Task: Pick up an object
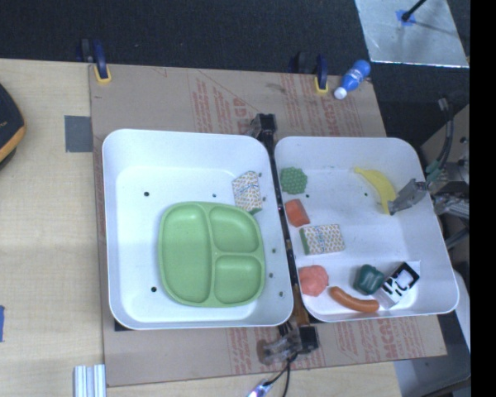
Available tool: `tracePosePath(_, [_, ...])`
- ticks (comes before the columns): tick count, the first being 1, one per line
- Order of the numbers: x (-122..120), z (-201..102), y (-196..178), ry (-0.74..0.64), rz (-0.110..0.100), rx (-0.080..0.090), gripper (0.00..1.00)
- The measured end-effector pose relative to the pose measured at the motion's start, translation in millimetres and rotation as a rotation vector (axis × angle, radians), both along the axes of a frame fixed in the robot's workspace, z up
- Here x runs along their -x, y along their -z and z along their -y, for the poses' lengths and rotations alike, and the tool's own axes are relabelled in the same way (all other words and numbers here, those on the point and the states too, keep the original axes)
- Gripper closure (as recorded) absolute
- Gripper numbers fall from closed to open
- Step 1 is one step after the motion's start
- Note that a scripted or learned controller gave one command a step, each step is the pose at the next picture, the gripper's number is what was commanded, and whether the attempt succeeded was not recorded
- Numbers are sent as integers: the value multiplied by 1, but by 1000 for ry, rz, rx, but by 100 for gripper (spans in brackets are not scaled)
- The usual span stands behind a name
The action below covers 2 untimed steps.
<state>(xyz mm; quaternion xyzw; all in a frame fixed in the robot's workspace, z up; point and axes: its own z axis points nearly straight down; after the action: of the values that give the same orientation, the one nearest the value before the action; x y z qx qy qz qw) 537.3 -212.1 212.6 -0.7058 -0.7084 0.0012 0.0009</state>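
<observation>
Seemingly empty, fingers (394, 206) of unclear spread hovered beside the curved yellow plastic banana (376, 186), which could slip sideways if nudged.

Bright, even overhead light washes out the white bins (116, 222), shadows stay faint, and detail is slightly soft.

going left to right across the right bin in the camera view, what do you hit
green round piece → patterned box → dark green object → yellow banana → black and white block → gripper
</observation>
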Motion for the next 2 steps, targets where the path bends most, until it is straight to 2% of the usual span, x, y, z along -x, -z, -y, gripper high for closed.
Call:
tracePosePath(1, [-70, 0, 68, -1, -1, 0, 0])
tracePosePath(2, [-71, 1, 56, -4, 0, 2, 100])
